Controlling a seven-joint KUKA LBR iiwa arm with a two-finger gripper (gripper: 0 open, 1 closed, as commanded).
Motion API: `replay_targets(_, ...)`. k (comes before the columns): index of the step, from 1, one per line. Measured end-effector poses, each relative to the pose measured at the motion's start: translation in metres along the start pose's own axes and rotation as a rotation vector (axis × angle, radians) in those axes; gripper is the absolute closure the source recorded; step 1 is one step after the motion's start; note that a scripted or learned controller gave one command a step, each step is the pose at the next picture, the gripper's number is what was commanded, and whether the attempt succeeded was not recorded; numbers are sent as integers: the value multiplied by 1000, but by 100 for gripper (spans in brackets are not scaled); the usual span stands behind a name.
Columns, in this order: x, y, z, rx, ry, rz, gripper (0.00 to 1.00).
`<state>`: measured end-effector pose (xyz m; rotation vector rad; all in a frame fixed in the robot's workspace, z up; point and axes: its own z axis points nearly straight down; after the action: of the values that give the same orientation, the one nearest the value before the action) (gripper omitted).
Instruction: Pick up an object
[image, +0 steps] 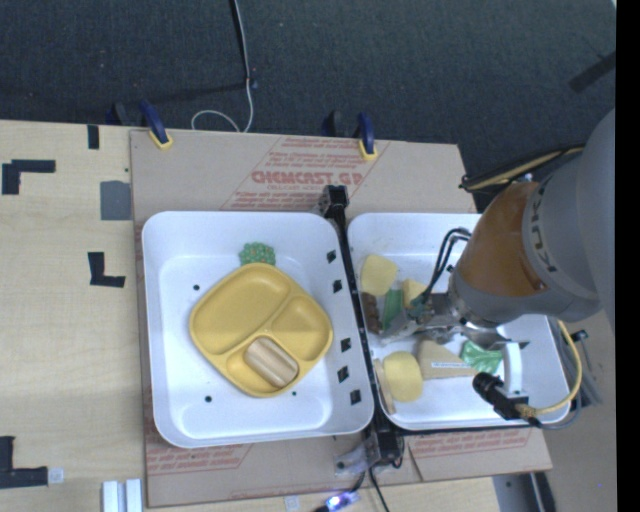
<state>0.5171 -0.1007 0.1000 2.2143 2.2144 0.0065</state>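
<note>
The arm reaches into the right bin from the right, its orange band above the wrist. The gripper hangs low over a cluster of small things in the middle of that bin. Beneath and around it lie a pale yellow piece, a green item, a round yellow piece, a cream wedge and a green and white wrapper. The wrist hides the fingertips.
The left bin holds a yellow divided plate with a tan bread roll in its front compartment, and a green broccoli-like piece behind the plate. A black divider separates the bins. Cardboard lies under both.
</note>
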Motion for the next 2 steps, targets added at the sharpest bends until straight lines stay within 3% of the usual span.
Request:
replay_targets(1, -11, 63, 16, 10, 4, -1, 0)
replay_targets(2, -11, 63, 6, 9, 4, -2, 100)
